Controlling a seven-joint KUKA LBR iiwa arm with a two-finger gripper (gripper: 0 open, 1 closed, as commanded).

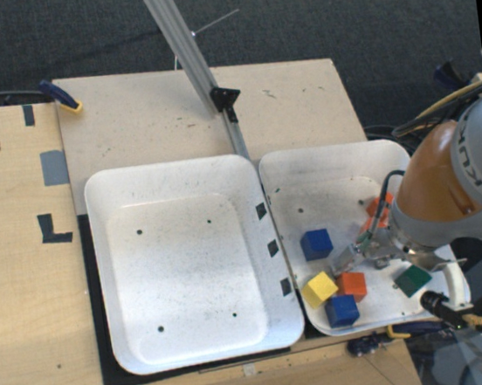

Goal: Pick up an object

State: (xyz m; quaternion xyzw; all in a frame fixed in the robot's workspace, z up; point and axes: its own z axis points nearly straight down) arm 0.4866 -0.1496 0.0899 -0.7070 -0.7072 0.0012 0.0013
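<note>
low in the right bin (325, 160), the claw (361, 255) hovers beside the orange block (353, 284); whether it's spread, i cannot tell. crowding yellow block (320, 288) and blue block (342, 309) could jam a finger, spoiling the grip.

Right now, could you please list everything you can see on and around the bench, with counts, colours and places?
white bins: two, side by side on the bench; left one, right one
blue cubes: two, in the right bin, one near its middle, one at its front edge
yellow cube: one, right bin, beside the front blue cube
orange cube: one, right bin, just under the tool
green block: one, right bin, front right corner
metal rail: one, grey, slanting from the top down to the bins
blue and yellow clamp: one, bench's far left corner
arm: one, grey with orange band, reaching from the right
tool: one, low over the right bin's blocks
</note>
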